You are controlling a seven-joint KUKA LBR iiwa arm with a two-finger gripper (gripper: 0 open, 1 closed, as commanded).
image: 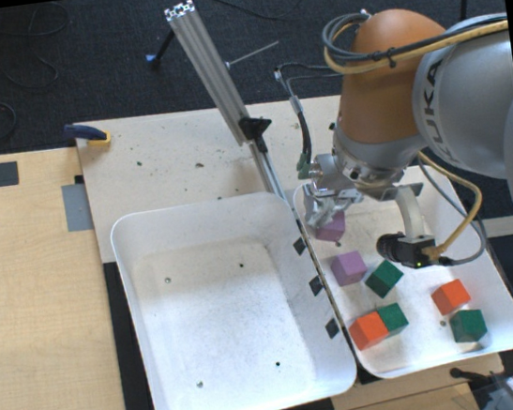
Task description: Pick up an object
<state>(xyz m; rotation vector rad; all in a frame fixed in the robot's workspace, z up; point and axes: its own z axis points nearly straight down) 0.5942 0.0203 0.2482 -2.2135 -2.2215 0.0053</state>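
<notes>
My gripper [325,214] hangs over the left side of the right bin [501,331], close to the wall shared with the left bin. A purple block [331,229] sits between its fingertips, lifted a little above the bin floor. A second purple block [348,268] lies on the floor just below it. Further toward the front lie a green block [383,278], an orange block [369,328] touching another green block [394,317], and at the right an orange block [450,296] and a green block [467,324].
The left bin [151,261] stands beside the right one. A slanted metal rail [215,72] rises from behind the bins. Cables loop around the wrist, and a black part [405,248] hangs over the right bin.
</notes>
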